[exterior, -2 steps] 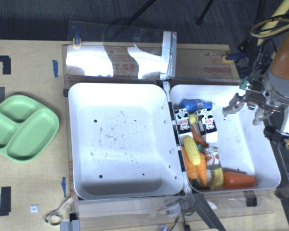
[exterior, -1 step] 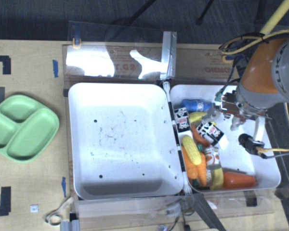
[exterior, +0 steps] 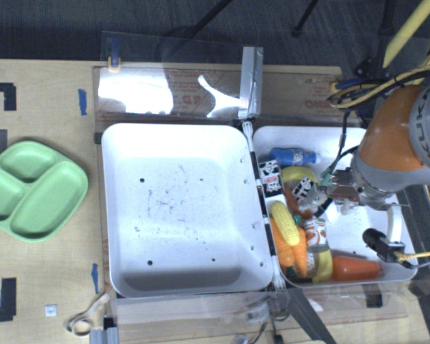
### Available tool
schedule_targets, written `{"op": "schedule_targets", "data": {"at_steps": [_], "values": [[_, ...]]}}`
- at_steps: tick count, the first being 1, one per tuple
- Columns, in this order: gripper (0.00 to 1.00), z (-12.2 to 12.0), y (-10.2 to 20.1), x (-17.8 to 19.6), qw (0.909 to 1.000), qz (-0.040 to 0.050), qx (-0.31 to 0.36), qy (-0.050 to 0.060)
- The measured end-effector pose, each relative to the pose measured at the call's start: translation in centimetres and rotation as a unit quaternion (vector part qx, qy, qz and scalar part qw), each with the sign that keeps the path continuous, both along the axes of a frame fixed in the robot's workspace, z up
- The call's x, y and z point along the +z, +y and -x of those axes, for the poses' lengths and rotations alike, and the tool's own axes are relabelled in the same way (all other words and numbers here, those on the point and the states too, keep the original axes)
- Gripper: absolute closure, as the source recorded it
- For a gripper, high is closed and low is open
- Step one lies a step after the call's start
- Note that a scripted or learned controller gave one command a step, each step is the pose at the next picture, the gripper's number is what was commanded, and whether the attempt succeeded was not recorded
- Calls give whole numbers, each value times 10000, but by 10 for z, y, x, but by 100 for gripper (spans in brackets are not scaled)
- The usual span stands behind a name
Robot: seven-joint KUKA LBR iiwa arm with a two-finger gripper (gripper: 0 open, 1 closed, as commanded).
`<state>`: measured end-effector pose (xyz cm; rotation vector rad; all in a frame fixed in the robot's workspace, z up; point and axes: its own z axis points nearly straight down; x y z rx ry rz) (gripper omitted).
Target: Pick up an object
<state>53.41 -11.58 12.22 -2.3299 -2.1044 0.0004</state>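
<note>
You've got the arm [exterior: 398,131] coming in from 3 o'clock, wrist bent down over the right bin [exterior: 344,136], because that's where all the pickable stuff is. The gripper [exterior: 328,190] sits low over the pile, near its middle; its tip is lost in the clutter, so you can't tell how it's set or whether it has anything.

Pile hugs the bin's 9 o'clock wall: blue bottle [exterior: 292,155] at 12 o'clock, a black-and-white patterned piece [exterior: 270,177] just below it by the divider, a banana [exterior: 298,173] beside that, corn cob [exterior: 284,223] further down, carrot [exterior: 355,267] along the 6 o'clock edge. Things overlap, likely just dumped in.

Closest target looks like the small spotted item [exterior: 302,188] or the can-like thing [exterior: 314,236] right under the wrist — a judgement only.

Left bin [exterior: 179,206] has bare floor. Green divided plate [exterior: 34,189] is well off at 9 o'clock on the bench, out of play.

Risk: crowded pile, fingers may nudge neighbours.
</note>
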Motion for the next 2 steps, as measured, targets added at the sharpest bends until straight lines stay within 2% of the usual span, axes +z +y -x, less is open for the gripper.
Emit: {"op": "schedule_targets", "data": {"at_steps": [1, 2], "values": [[0, 7, -8, -32, 9960, 18, 887, -85], [100, 9, -8, -24, 9961, 16, 882, -68]]}}
